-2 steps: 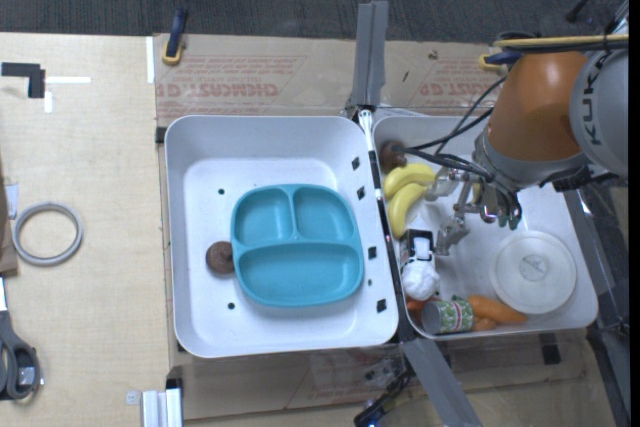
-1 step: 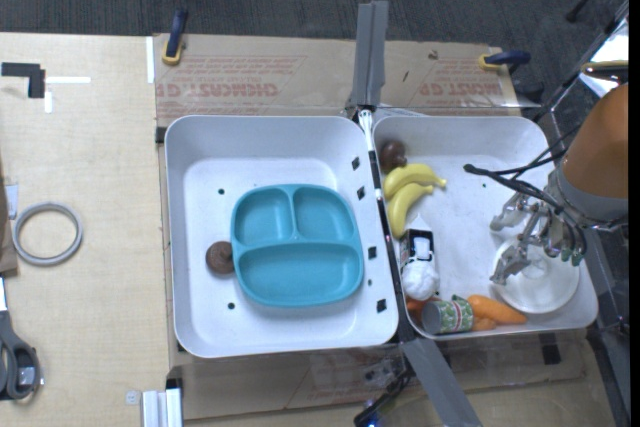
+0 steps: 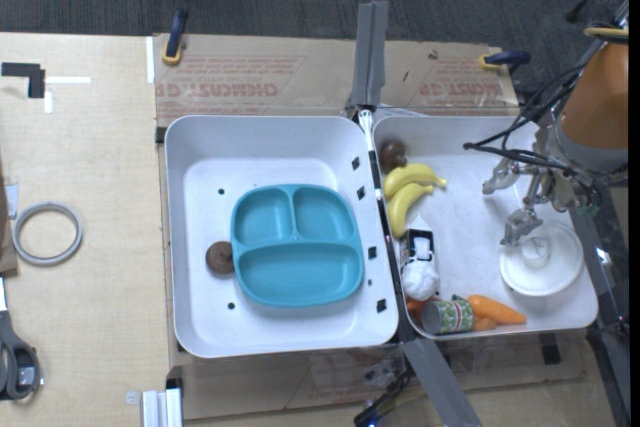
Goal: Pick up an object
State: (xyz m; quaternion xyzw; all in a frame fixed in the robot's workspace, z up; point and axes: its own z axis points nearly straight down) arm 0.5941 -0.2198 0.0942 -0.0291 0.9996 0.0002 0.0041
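Bright, even overhead light, soft shadows, perhaps slight blur throughout.

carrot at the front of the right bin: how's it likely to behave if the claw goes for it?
The carrot is tapered and rounded, so it probably rolls or pivots when nudged. Its surface looks smooth, so the claw may slip off the thin end. It lies against a small can, which could block one side.

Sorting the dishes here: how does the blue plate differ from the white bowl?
The blue plate is a rounded rectangle split into three compartments; the white bowl is round and undivided. The plate lies in the left bin, the bowl in the right bin. The plate looks larger. The gripper hangs over the bowl, not the plate. Both sit upright.
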